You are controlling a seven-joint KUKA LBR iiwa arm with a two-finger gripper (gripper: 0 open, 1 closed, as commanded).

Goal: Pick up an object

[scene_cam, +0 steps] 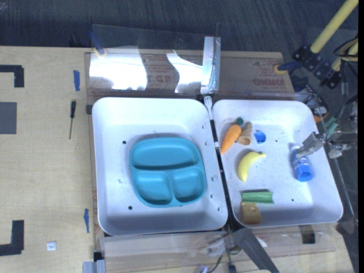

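We saw the gripper point(310, 145) at the right bin's point(284, 209) right side, just above a blue bottle point(302, 169); grip state unclear. We'd descend straight, centred on it.

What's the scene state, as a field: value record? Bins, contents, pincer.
left bin: holds a blue divided tray
right bin: holds the loose items
carrot: near the bin divider, tilted, touching a brown item
small blue piece: right of the brown item
banana: mid bin
green block: near front edge, above a tan piece
blue cup-like object: right side of bin
pincer: just above the blue cup-like object; hold unclear
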